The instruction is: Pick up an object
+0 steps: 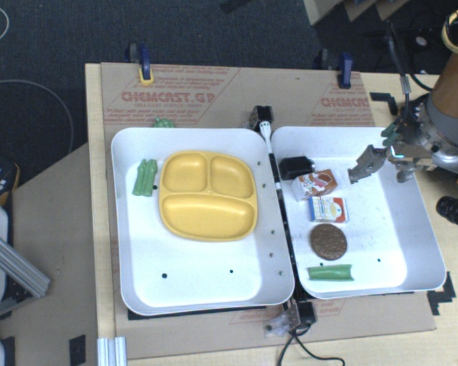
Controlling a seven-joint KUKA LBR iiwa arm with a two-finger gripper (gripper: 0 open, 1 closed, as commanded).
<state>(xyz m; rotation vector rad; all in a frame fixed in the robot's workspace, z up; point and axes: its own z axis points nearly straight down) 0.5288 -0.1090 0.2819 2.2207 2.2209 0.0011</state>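
Observation:
My gripper [384,171] hangs over the back right part of the right bin [412,235], its two grey fingers spread apart and open, with nothing between them. To its left lie a black block [295,166], a red and white snack packet [318,182] and a blue and white carton [327,209]. In front of those sit a brown round cookie [329,242] and a green pod [330,273]. The gripper touches none of them.
The left bin [202,280] holds a yellow divided plate [208,195] and a green pod [145,178] near its left wall. A small green piece [163,123] lies on the board behind that bin. Blue clamps [144,61] hold the board's back edge.

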